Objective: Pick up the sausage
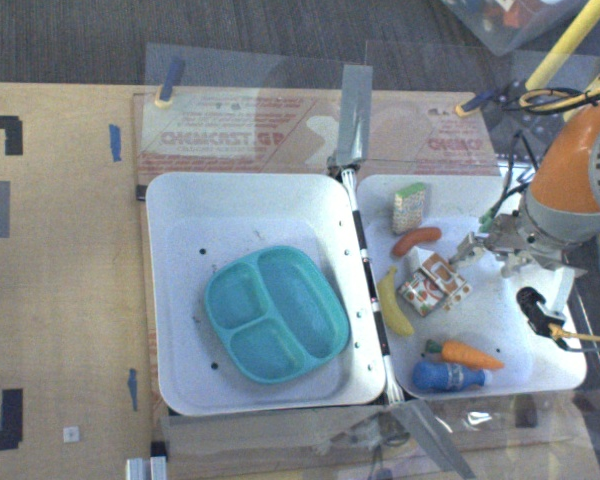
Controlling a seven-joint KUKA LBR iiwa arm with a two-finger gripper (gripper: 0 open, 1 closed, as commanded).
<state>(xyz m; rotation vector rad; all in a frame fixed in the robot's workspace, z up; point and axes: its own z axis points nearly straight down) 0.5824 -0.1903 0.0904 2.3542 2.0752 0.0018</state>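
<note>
The sausage [417, 240], a short reddish-orange link, lies in the right bin [540, 368] near its upper left, just below a small green carton [410, 206]. My gripper [474, 240] hangs over the same bin, to the right of the sausage and apart from it. It is open, with nothing between its fingers. Its tips point left, toward the sausage and a red-and-white patterned box [433, 283].
The right bin also holds a banana [393, 303] by its left wall, a carrot [465, 354] and a blue bottle [445, 376] at the front. The left bin [180, 218] carries a teal divided plate [275, 313]. Black and yellow cables [545, 318] trail at the right.
</note>
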